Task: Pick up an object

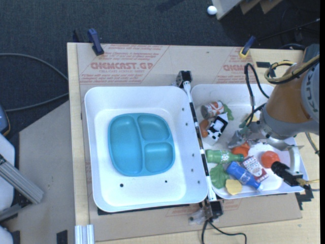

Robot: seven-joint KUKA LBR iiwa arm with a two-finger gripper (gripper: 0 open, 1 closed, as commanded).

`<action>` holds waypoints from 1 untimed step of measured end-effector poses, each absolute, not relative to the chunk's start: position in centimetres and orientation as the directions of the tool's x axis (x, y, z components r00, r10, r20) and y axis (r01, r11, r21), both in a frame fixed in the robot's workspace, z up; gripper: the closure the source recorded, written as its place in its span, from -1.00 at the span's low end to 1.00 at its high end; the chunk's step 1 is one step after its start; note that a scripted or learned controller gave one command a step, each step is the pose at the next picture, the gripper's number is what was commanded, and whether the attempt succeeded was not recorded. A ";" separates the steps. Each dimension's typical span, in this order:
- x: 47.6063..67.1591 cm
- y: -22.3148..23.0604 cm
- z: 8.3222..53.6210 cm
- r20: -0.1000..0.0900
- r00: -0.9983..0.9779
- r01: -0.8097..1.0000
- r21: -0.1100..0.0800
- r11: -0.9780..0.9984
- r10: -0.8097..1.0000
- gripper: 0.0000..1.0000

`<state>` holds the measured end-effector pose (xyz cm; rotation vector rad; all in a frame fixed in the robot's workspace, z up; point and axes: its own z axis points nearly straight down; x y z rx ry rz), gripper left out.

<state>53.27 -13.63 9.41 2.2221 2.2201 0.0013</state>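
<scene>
Yellow toy (233, 187) and blue bottle (242, 174) lie at the right bin's (223, 91) front; gripper (242, 136) is lowered among the clutter. Jaw state cannot be told; nothing seen lifted yet.

Left shallow white plastic bin (96, 136) holds a light-blue three-compartment plastic plate (141, 144), lying flat near the bin's middle. Both bins sit on a tan board with red printed lettering (127, 62), which rests on a pale wooden bench top (48, 151). Blue clamp (95, 41) grips the board's far-left edge; a blue-and-yellow clamp (247, 46) grips the far edge to the right. Small black bracket (184, 77) at the far end of the seam between the bins, another fitting (210, 211) at the near end. Dark grey carpet floor (101, 9) beyond the bench, with a grey cable (35, 60) curving across it at left. Aluminium extrusion bar (20, 179) at lower left.
</scene>
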 end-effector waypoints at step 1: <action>54.1 -5.6 19.7 0.000 -0.001 1.000 0.001 0.001 1.000 1.00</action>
